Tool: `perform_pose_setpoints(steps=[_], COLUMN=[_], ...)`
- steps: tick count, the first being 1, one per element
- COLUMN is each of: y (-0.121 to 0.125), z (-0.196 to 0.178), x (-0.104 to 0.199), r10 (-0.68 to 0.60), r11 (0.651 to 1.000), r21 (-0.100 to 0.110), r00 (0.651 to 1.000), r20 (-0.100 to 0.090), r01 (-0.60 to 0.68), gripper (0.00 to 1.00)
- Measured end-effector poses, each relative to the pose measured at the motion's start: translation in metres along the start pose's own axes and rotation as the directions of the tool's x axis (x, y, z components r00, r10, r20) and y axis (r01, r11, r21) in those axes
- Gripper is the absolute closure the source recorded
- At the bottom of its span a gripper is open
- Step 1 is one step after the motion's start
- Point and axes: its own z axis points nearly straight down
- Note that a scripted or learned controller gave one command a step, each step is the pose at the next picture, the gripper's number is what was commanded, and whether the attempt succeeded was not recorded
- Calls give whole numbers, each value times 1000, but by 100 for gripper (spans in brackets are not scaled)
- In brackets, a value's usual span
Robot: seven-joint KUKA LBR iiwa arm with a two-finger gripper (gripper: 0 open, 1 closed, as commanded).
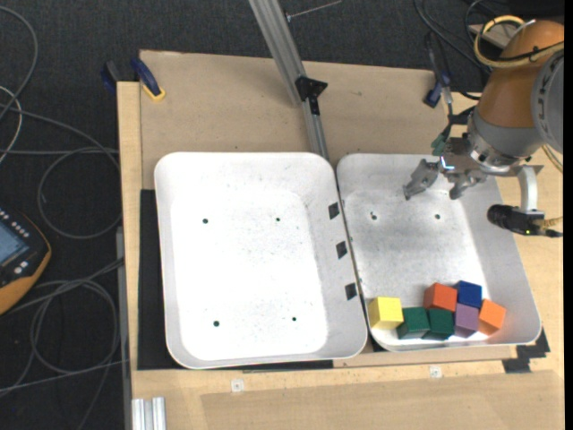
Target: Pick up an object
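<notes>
A cluster of small blocks lies in the right bin, packed against its near edge. The yellow block sits at the left end of the cluster, a little apart from the rest. Just right of it are two green blocks, touching each other. Behind them is a red block, with a blue block just right of that. A purple block stands in front of the blue one, and an orange block closes the right end, near the bin's right wall. The middle of this bin's floor is bare and speckled. Toward the far end of the same bin, the gripper hangs above the floor, well apart from the blocks, its fingers spread with nothing between them. The left bin lies beside the right one, touching it along a row of black clips.
</notes>
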Motion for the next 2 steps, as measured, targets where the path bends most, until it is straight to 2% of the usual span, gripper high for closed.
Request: perform_pose_setpoints(steps=[1, 2], y=[-1, 2], z=[53, 38], x=[1, 1], r10=[0, 0], r11=[1000, 1000], r21=[-1, -10], r00=[1000, 1000], r20=[0, 1], r01=[0, 0], gripper=[0, 100])
